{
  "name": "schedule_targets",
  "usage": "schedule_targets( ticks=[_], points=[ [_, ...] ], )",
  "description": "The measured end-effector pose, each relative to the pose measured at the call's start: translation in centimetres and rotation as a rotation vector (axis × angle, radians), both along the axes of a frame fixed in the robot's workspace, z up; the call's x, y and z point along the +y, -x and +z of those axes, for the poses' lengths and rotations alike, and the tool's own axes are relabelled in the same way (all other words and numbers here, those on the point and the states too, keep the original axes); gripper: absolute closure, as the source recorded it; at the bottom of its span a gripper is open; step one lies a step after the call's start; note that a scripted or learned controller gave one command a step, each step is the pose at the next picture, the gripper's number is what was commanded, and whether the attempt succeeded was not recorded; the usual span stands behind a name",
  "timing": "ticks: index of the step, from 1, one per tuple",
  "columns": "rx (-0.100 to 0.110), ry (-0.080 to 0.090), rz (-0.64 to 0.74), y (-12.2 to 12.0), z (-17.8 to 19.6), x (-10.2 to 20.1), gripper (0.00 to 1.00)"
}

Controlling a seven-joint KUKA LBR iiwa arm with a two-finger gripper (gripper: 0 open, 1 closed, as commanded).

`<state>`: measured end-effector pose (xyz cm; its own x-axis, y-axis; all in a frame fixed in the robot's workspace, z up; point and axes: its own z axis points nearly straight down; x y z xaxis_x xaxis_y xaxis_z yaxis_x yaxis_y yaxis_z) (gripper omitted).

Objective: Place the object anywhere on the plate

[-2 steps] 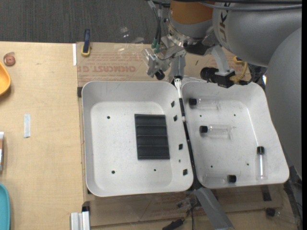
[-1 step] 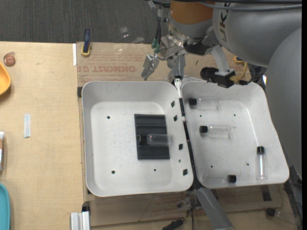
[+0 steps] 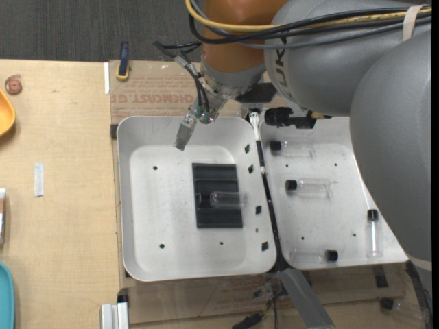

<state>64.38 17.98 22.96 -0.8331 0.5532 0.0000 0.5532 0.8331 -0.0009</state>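
Note:
A black rectangular plate (image 3: 217, 212) lies flat in the middle of the left white bin (image 3: 140, 204). A small clear tube (image 3: 228, 199) rests on the plate's right half, roughly at its centre height. My gripper (image 3: 184, 135) hangs over the bin's back area, up and to the left of the plate and apart from the tube. Nothing shows in the gripper. The grey arm with its orange band (image 3: 236, 5) reaches in from the upper right.
The right bin (image 3: 343, 163) holds several clear vials with black caps, such as one (image 3: 309, 186) near its middle and one (image 3: 372, 232) at its right side. A ridge (image 3: 264, 184) separates the bins. The wooden bench (image 3: 62, 149) lies to the left.

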Motion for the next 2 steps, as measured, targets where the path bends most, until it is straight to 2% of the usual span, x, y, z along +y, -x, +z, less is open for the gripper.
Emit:
schedule_targets(
  ticks=[1,2],
  points=[
    [-0.003,0.001,-0.008,-0.2,0.9,-0.4,1.00],
    [-0.001,-0.001,0.272,0.8,-0.2,4.8,1.00]
  ],
)
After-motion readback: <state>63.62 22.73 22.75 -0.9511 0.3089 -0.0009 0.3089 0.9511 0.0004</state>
